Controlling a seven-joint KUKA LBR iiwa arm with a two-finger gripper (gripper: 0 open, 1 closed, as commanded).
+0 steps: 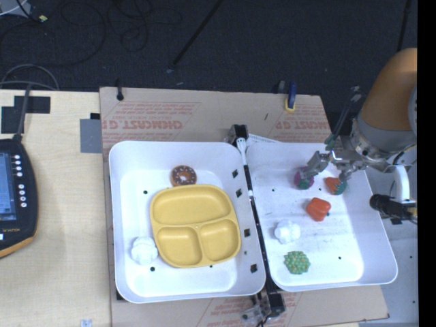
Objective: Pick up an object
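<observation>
Arm [392,104] entering from the right edge, grey with an orange band, wrist angled down over the far part of the right bin [368,251]. Jaws [326,173] spread open, holding nothing: left finger tip just beside a small purple toy [303,180], right finger tip just beside a small orange-red piece [334,185], bare bin floor between the two tips. Further contents of the right bin: a red pepper-shaped toy [318,208] near the middle, just below the jaws; a white lumpy toy [287,232] nearer the centre divider; a green knobbly ball [296,262] toward the near edge. All five items resting on the bin floor, apart from one another. Left bin [126,182] alongside, sharing the black clips at the divider. Inside the left bin: a yellow three-compartment plate [195,224] filling most of the floor, compartments bare; a small chocolate donut [183,176] just beyond the plate's far rim; a white round toy [144,250] touching or almost touching the plate's left near corner. Both bins seated on a cardboard sheet [204,118] laid on the table [54,271]. A control pendant [13,196] with screen and buttons lying on the table at the far left, well apart from the bins. Dark floor with loose cables [82,19] beyond the table.
</observation>
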